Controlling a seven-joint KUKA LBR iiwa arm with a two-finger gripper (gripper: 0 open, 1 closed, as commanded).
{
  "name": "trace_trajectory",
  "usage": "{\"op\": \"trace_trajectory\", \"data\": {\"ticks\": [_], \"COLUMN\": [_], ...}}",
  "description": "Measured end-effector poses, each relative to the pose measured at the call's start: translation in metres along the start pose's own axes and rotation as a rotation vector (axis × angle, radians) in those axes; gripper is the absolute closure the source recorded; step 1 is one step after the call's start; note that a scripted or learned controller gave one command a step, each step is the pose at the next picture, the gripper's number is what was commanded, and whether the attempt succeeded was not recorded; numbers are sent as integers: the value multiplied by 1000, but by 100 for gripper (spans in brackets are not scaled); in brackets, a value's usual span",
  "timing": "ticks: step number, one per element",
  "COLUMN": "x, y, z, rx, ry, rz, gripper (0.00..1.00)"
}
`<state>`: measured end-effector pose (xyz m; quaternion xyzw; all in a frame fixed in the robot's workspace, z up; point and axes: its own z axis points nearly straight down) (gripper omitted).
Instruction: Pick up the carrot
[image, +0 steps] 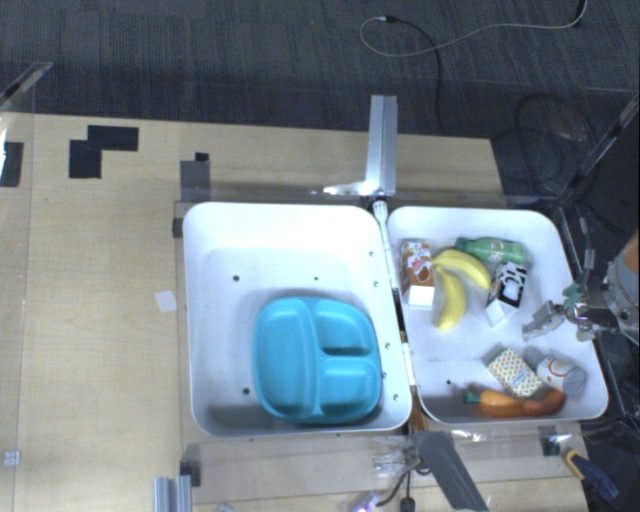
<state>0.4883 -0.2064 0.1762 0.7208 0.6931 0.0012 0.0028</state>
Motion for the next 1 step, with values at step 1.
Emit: {"op": "trace_trajectory", "data": {"ticks": [1], "x": [17], "y": [-2], "z": [69], "rx": [4], "ry": [2], "rz": [136], "gripper": [0]}}
